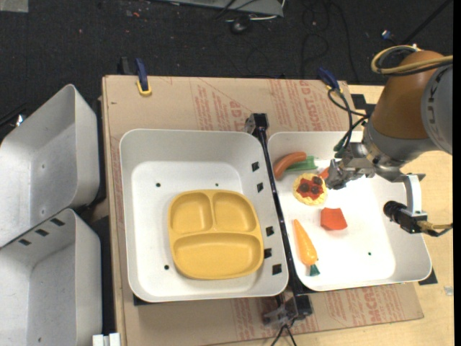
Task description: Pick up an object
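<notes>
Two white bins side by side on the table: left bin (137, 193) with a yellow divided tray (215, 233), right bin (403, 254) with four small toy foods. Near the right bin's far edge, a red-and-green piece (290, 161); just beside it, toward the middle, a yellow tart with red berries (310, 189); a red block (333, 218) nearer the centre; an orange carrot (305, 244) along the bin's left wall. Hand (344, 170) low over the far part of the right bin, just right of the tart. Grip state impossible to read from above; nothing visibly held. Probably the approach step, with the tart or the red-and-green piece the likeliest target. Next: settle down around one piece and close squarely, clear of its neighbours.
</notes>
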